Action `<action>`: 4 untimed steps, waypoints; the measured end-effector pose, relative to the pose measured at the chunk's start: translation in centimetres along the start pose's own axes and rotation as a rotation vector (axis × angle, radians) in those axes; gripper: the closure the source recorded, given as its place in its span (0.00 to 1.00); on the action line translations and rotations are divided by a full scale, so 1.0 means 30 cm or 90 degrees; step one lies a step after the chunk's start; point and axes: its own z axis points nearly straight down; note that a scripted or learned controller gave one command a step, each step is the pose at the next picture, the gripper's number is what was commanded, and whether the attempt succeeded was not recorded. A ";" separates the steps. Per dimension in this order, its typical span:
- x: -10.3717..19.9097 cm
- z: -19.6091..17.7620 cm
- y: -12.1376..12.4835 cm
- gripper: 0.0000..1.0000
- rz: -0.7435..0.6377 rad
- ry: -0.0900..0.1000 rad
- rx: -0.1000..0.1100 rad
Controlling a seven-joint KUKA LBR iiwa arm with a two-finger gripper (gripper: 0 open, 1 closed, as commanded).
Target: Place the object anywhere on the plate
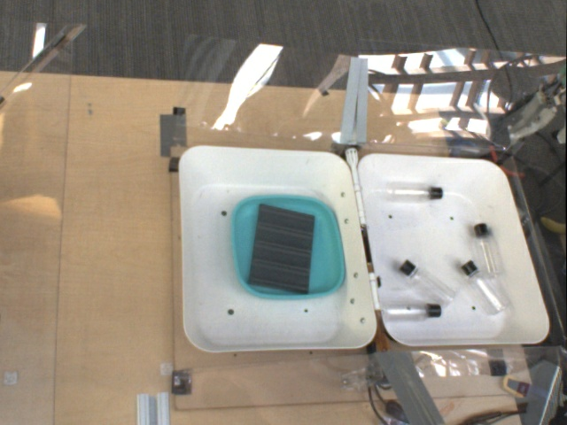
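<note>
Dark grey ribbed block [283, 250] lies flat on the teal plate [330, 259], in the bin [204, 317] on the view's left, far from the arm's side. Its long axis runs near to far, slightly tilted. You cannot tell whether the gripper is apart or together.

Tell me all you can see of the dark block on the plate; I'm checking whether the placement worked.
The dark block is a flat, dark grey rectangular slab with fine ridges across its top, matte like foam or rubber. It lies flat, slightly rotated, near the middle of the teal plate, wholly inside its rim. The plate sits in the left white bin. Nothing but the plate touches the block.
</note>
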 end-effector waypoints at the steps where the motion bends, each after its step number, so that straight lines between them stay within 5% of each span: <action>1: 0.129 0.167 -0.154 0.00 0.176 0.002 0.006; 2: 0.110 0.359 -0.387 0.00 0.313 0.001 0.006; 3: 0.162 0.813 -0.394 0.00 0.284 0.002 0.008; 4: 0.345 0.962 -0.388 0.00 0.518 0.002 0.007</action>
